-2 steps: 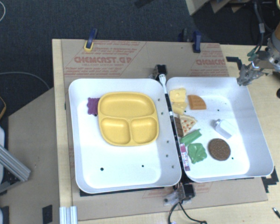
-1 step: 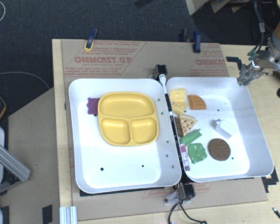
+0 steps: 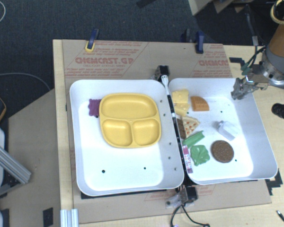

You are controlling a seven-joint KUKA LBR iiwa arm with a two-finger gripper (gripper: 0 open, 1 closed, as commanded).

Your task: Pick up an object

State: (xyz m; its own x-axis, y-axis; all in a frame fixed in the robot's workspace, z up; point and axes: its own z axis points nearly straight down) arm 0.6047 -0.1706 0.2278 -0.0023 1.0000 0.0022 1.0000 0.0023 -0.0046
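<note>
Item: my gripper [image 3: 240,91] is hovering over the right bin's [image 3: 255,126] upper right edge; I cannot tell its state. Brown cookie [image 3: 222,151] is lying near the bin's front, well apart.

You can make out red print on the brown board [image 3: 146,60] under the bins: "CHEMCAST GP" in big letters at the top left, repeated partly at the top right. The smaller lines under it are too blurry to read.
</note>
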